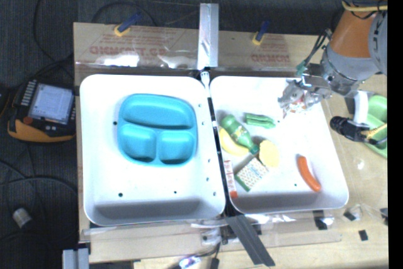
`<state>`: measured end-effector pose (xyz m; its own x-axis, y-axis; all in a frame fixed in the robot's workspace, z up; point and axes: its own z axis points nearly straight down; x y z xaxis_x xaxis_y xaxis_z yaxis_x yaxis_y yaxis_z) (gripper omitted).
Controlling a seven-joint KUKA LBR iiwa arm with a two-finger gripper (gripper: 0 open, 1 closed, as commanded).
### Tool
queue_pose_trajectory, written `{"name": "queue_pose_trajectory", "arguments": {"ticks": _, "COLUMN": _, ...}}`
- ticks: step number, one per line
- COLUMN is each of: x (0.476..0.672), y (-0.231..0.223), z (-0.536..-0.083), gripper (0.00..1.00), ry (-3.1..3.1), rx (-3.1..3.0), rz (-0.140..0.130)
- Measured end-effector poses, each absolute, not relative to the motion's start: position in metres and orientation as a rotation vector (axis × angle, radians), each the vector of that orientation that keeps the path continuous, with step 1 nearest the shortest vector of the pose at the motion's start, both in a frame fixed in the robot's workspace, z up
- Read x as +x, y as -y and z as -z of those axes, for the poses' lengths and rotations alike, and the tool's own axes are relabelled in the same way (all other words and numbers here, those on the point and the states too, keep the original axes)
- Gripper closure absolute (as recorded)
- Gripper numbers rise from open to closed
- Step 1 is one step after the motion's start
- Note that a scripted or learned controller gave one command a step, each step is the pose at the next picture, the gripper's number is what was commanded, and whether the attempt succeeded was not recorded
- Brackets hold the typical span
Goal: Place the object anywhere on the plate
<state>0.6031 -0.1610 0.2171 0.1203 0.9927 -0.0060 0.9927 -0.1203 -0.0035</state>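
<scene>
The plate point(156, 128) lies bare in the left bin point(101, 198); nothing is placed yet. The claw point(301, 97) hovers over the right bin point(327, 198), beyond the plate; its opening I cannot tell. The toys, like the sausage point(308, 172), remain there. The divider between the bins must be crossed; room around the plate looks ample.

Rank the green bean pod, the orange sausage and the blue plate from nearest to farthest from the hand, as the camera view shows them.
Measured from the hand at the right bin's far right corner:
1. Green bean pod, just to its left in the same bin.
2. Orange sausage, toward the right bin's near edge.
3. Blue plate, over in the left bin.
</scene>
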Motion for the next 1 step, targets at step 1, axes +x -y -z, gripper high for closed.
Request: {"name": "queue_pose_trajectory", "arguments": {"ticks": 1, "x": 0.6257, "y": 0.0779, "z": -0.1823, "gripper": 1.00, "ry": -2.298, "rx": 2.146, "rz": 0.004}}
